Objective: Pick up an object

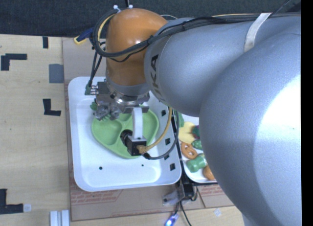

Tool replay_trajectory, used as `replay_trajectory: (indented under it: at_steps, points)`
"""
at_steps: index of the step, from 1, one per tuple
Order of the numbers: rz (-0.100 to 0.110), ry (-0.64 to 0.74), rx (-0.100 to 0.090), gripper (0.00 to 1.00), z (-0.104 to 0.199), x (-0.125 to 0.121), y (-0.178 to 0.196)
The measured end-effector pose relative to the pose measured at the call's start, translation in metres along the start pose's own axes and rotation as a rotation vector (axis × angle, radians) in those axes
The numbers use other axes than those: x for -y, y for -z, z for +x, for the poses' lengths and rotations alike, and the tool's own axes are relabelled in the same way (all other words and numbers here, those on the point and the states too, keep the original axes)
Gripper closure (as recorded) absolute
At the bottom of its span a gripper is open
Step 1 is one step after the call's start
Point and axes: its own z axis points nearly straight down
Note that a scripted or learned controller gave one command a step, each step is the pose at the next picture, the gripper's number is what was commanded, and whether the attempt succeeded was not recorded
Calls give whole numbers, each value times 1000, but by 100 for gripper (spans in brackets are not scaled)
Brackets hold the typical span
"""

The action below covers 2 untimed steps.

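A green, shallow dish-like object [113, 133] lies in the left white bin [98, 173], a little right of its middle. My gripper [103, 111] hangs low over the dish's upper left edge, under the orange band of the arm. The wrist hides most of the dish's far side.
The right bin [195, 175] shows as a narrow strip beside the arm, with yellow [187, 133], orange [190, 149] and green [196, 163] small toys in it. The big grey arm covers most of the right half of the view. Brown bench surface lies left of the bins.
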Motion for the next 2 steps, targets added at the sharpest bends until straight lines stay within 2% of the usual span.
replay_trajectory:
  at_steps: [1, 2]
  points:
    - [-16, 0, -7, 100, 0, -33, 123]
    - [-3, -3, -3, 100, -44, 17, 145]
